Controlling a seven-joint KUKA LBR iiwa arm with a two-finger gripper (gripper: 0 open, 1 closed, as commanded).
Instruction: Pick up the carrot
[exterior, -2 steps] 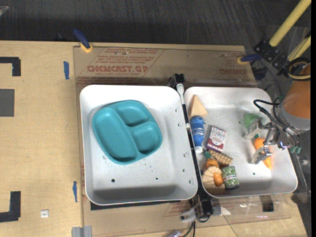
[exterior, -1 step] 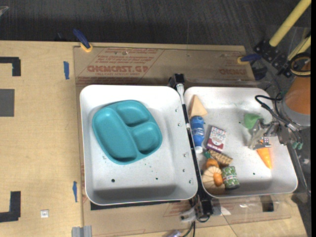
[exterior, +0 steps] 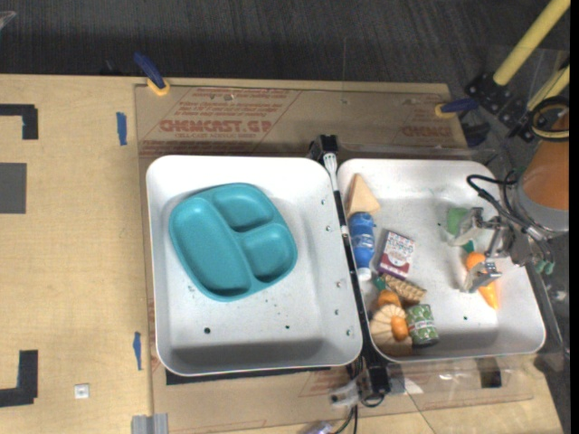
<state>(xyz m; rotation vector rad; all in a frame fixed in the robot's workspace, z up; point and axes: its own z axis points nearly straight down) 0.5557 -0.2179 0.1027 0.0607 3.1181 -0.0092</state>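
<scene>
The carrot (exterior: 489, 295) is a small orange piece lying in the right bin (exterior: 425, 183), near its right wall. Its orange body shows at two spots, with my gripper (exterior: 484, 265) directly over its middle and hiding part of it. The gripper hangs low over the bin floor at the carrot, with cables trailing back to the arm (exterior: 547, 188) at the right edge. Whether the carrot is gripped or merely lies under the gripper cannot be made out.
A green item (exterior: 457, 220) lies just left of the gripper. Along the right bin's left side sit a tan wedge (exterior: 360, 193), a blue bottle (exterior: 362, 239), a maroon packet (exterior: 396, 251), bread pieces (exterior: 391, 319) and a green can (exterior: 422, 325). The left bin (exterior: 181, 333) holds a teal divided plate (exterior: 233, 239).
</scene>
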